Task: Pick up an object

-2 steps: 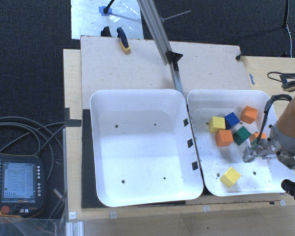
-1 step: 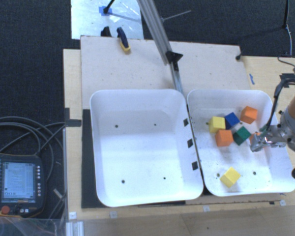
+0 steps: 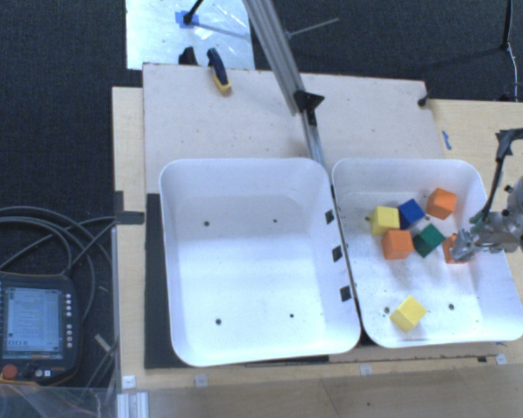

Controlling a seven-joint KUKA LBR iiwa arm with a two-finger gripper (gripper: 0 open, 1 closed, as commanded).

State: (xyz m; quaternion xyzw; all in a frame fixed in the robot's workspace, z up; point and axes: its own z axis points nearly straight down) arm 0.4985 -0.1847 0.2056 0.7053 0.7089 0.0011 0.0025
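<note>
An orange block (image 3: 450,249) lies near the right wall of the right bin (image 3: 497,316), and the gripper (image 3: 462,249) sits right at it, reaching in from the bin's right side. The block is partly covered by the gripper, so whether it lies between the fingers cannot be told, nor whether the claw is wide or narrow.

Just to the left is a green block (image 3: 431,239), touching or nearly touching a second orange block (image 3: 397,244); beyond them are a blue block (image 3: 410,212) and a yellow block (image 3: 384,219), with another orange block (image 3: 441,203) further up and a lone yellow block (image 3: 408,313) well apart toward the near wall.

To do this step well, the arm likely needs to centre squarely over the one block, keeping clear of the green neighbour and the bin wall, close fully, then lift straight up. The left bin (image 3: 244,177) sits alongside.
</note>
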